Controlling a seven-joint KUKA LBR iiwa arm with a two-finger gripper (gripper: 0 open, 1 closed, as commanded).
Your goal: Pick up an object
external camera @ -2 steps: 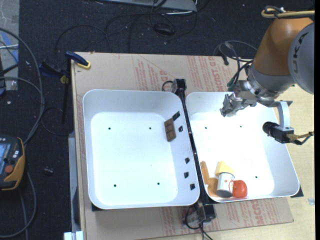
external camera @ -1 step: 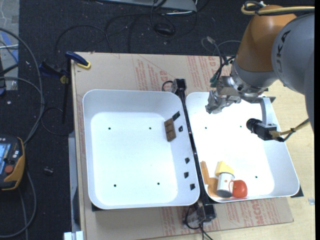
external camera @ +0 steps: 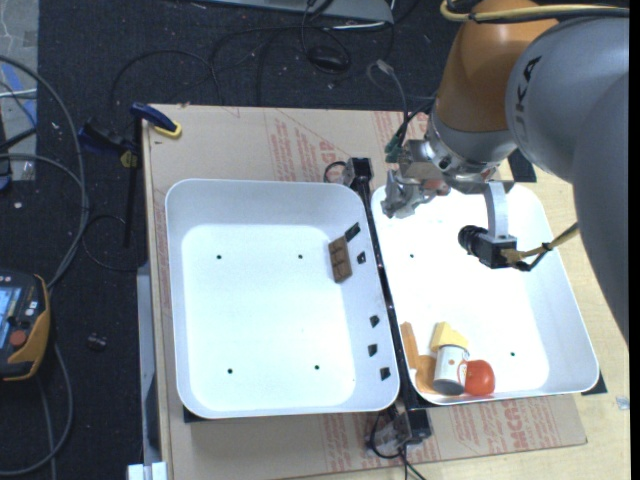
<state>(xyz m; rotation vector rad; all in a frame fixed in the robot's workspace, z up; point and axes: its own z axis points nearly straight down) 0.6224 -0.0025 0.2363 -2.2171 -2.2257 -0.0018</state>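
Dark carpet strewn with cables surrounded the counter (external camera: 250,128), a brown board that carried two shallow white bins side by side. We saw the left bin (external camera: 200,298) across the middle of the frame, with a small brown block (external camera: 341,260) lying tilted near its right wall, towards the upper part of that bin. The right bin (external camera: 540,308) sat touching it on the right. In the lower part of that right bin, close to the near rim, a cluster of things lay together: an orange stick (external camera: 412,350) along the left wall, a yellow and white cup-like piece (external camera: 449,353) on its side, and a red ball (external camera: 480,377) just beside the cup. The arm (external camera: 520,68), grey with an orange band, reached in from the upper right, and its claw (external camera: 405,196) hung over the upper left corner of the right bin, well apart from the cluster. We could not tell whether the claw was spread or pressed together, and we saw nothing between its parts. A blue and yellow clamp (external camera: 155,120) lay at the counter's upper left corner
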